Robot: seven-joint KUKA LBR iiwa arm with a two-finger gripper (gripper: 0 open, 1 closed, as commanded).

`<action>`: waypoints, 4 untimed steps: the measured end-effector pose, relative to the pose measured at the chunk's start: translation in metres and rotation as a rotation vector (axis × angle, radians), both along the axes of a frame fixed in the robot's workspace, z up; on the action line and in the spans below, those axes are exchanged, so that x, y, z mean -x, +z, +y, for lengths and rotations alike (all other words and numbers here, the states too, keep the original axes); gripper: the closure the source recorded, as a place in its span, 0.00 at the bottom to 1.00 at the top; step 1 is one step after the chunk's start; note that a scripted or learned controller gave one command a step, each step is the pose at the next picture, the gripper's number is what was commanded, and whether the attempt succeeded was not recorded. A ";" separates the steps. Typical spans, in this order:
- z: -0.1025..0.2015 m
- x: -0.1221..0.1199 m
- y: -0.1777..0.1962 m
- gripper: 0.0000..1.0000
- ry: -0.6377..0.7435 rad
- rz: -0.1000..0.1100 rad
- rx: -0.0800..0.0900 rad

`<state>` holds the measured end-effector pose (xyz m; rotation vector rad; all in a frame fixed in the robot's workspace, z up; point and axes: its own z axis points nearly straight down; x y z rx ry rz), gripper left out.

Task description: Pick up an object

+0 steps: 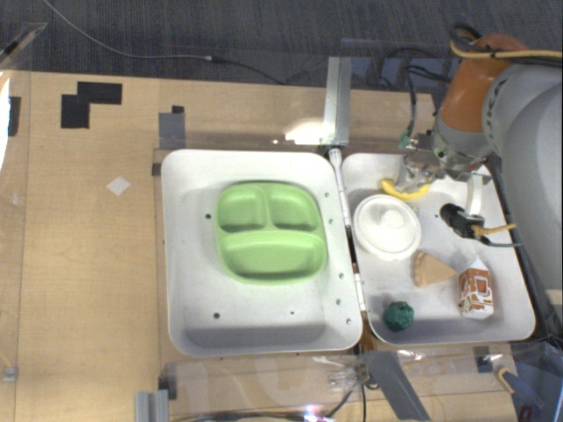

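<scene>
Bins side by side: left white bin [185,236] holds a green sectioned plastic plate [268,231]; right white bin [510,315] holds a round white bowl [387,225], yellow banana-like piece [403,190] under the gripper [420,167], tan wedge [433,271], green ball [398,316] and orange-white carton [476,290].

The right bin [519,319] was crowded: a white bowl [387,225] by its left wall, a tan wedge [433,270], carton [476,291] and green ball [399,316] toward the near edge, with narrow gaps between. A green tray [266,230] filled the left bin's [189,315] centre, leaving its margins open.
</scene>
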<state>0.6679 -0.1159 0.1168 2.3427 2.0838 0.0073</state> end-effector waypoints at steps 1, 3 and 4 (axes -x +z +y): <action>0.000 0.001 -0.001 0.00 0.000 0.002 0.000; 0.028 0.016 -0.021 0.00 -0.077 -0.017 0.001; 0.029 0.016 -0.021 0.00 0.002 -0.018 0.003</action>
